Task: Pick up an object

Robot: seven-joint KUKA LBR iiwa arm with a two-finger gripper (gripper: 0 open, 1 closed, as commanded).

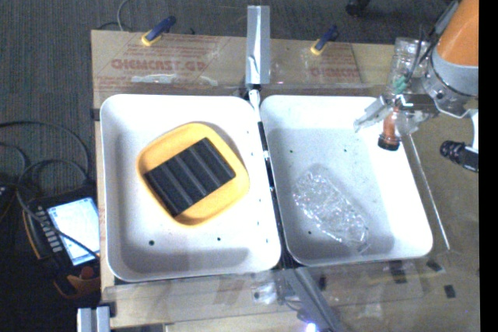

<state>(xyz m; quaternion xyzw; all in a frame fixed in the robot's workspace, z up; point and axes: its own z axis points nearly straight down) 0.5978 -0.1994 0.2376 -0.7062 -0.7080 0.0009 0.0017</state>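
Note:
A yellow, rounded-square object with a black ribbed top lies in the left bin, a little left of the middle. A clear crumpled plastic item rests in the right bin, toward its near side. My gripper hangs over the far right corner of the right bin, well away from both objects. A small orange-brown tip shows at its lower end. I see nothing held in it.
The two bins meet at a central ridge. Two blue-and-yellow clamps and an upright metal post stand at the back of the bench. A tablet with cables lies on the floor at left.

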